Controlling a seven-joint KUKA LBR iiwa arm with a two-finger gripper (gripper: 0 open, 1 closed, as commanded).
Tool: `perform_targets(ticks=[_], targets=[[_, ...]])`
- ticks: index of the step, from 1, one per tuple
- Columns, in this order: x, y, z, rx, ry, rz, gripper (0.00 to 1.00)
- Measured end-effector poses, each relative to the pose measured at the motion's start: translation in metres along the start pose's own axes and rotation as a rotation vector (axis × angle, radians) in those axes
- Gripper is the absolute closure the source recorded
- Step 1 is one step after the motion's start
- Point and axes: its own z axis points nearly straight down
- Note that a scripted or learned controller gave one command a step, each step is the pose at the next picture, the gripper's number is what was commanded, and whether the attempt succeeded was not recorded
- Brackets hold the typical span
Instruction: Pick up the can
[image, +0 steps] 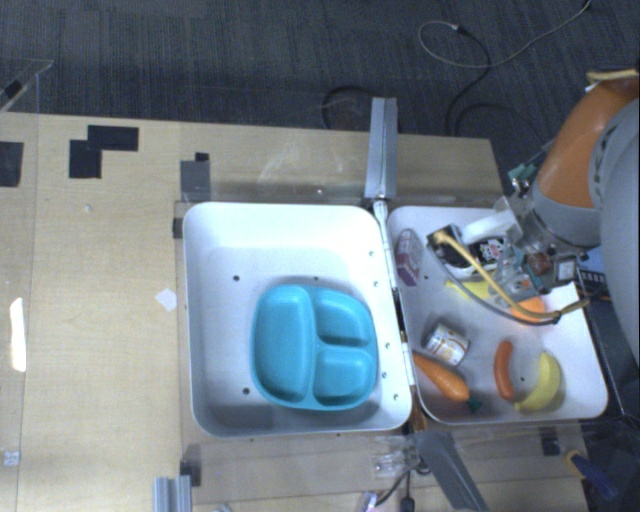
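The can (446, 343) is small and silver with a dark end. It lies on its side in the lower left part of the right bin (590, 400). My gripper (515, 268) hangs over the upper right part of that bin, up and to the right of the can and well apart from it. Nothing from the bin can be seen in its grasp. Its tip is lost among cables and the toys beneath it.
An orange carrot (440, 378) lies just below the can. A red sausage (503, 368) and a banana (541, 384) lie to the can's right. Under the gripper are yellow (472, 291) and orange (531, 309) pieces. The left bin (215, 300) holds a blue divided plate (313, 345).
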Motion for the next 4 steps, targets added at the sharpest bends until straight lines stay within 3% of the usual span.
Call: perform_targets(ticks=[1,2,3,4], targets=[[0.029,-0.068,-0.016,0.0,-0.002,-0.121,1.0],[0.0,-0.145,0.008,0.002,-0.003,-0.408,1.0],[0.027,-0.102,0.037,0.001,-0.004,-0.138,1.0],[0.109,-0.044,-0.023,0.0,0.002,0.014,1.0]])
